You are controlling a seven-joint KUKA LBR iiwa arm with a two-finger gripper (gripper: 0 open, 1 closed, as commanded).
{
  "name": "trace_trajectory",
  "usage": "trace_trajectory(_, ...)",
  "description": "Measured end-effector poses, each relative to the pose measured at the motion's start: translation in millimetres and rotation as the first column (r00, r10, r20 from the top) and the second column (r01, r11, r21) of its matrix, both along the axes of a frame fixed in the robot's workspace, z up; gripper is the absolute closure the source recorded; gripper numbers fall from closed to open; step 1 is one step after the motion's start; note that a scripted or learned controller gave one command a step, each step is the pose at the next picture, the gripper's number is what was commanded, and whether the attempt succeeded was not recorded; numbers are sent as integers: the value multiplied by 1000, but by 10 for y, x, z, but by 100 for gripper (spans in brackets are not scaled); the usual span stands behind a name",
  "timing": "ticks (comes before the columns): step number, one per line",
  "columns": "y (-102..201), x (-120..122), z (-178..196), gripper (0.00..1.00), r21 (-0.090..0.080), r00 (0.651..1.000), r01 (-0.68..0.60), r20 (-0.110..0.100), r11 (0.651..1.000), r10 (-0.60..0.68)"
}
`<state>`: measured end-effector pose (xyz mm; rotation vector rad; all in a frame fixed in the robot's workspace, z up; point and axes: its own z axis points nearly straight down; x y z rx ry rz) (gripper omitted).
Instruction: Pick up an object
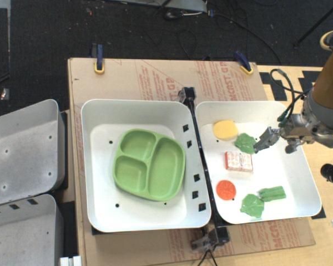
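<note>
My gripper [276, 144] hangs over the right bin [299, 173], reaching in from the right, and it is open with nothing between its fingers. Its left fingertip [262, 144] sits right beside a crumpled green piece [245, 143]. A yellow round object [225, 129] lies just behind that piece. A pink and white box [238, 161] lies in front of it. Nearer the bin's front are a red disc [226, 189], a green lump [252, 205] and a green block [272, 193].
The left bin [100, 121] holds a green divided plate [150, 164]. A dark divider with clips [195, 148] runs between the two bins. Two white trays [22, 148] lie off the bench at the left.
</note>
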<state>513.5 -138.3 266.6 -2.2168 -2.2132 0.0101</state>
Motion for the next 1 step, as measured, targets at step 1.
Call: trace_trajectory(1, 3, 20, 52, 0, -2, 1000, -3, 10, 1000, 3)
